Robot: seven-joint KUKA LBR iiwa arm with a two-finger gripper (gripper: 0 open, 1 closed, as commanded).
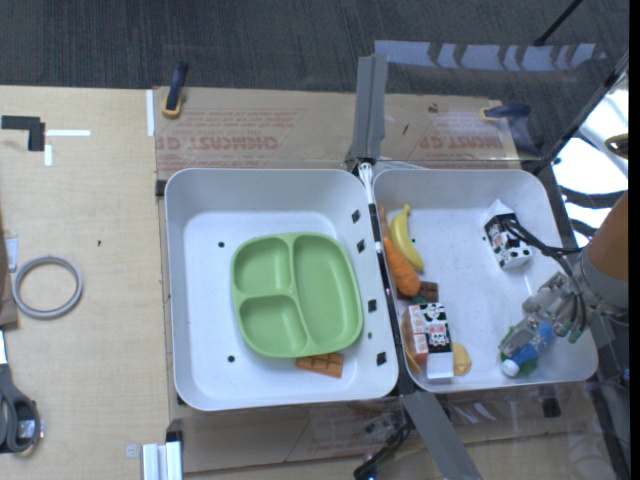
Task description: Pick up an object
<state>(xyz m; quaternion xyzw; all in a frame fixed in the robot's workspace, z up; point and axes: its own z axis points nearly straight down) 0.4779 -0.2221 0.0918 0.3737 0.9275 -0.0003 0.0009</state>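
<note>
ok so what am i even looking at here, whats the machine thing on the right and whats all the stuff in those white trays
One camera fixed above a bench looks down at a slant. The grey shape entering from the right is a robot arm; its gripper is low in the right bin, just above a small blue and white bottle. I can't tell whether it holds anything. That bin also has a banana, a carrot, a milk carton and a cow-patterned carton. The left bin holds a green divided plate and a brown waffle-like piece at its edge. A roll of tape lies on the bench at far left.
</note>
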